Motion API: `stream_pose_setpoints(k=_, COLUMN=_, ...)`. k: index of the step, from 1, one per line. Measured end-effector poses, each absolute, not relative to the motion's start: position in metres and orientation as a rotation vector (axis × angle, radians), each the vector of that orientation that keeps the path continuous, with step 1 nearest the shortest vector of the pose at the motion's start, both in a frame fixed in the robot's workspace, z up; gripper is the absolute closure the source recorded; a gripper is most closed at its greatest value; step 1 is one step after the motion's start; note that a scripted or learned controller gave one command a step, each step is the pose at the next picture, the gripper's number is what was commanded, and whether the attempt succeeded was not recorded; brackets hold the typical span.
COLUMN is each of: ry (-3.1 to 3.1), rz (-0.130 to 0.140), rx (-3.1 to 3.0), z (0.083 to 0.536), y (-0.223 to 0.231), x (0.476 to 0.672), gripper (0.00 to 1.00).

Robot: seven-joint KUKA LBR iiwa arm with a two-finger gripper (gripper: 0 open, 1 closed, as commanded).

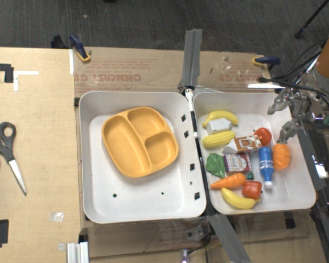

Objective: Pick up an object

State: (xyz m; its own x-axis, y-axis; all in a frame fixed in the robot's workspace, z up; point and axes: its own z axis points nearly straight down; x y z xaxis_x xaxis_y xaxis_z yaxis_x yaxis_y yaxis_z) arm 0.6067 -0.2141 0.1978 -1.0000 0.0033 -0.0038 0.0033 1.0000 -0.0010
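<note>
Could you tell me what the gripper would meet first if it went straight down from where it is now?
Probably the orange pepper-like toy just below the gripper, near the right bin's edge; depth is hard to judge from above.

1. A dark grey carpeted floor (153, 10) is seen along the top, crossed at the right by black cables (312, 21).
2. A pale wooden table (30, 147) is laid out on the left — scissors (8, 152) with grey handles are placed on it, beside black tape marks (3, 70).
3. A brown cardboard sheet (131, 70) is spread behind the bins — it is held by blue clamps (79, 47) at its corners.
4. Even, soft light is cast throughout.
</note>
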Motion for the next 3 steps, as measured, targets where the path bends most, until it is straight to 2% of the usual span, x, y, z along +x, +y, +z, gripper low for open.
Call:
stream_pose_setpoints(k=1, ry=3.118, rz=-0.009, rx=-0.050, z=0.114, y=-0.209, x=0.598, gripper=0.00)
stream_pose_setpoints(k=2, ry=3.108, rz=-0.008, rx=0.134, z=0.106, y=-0.221, x=0.565, gripper=0.00)
stream_pose_setpoints(k=3, ry=3.103, rz=-0.009, rx=0.217, z=0.106, y=-0.221, x=0.541, gripper=0.00)
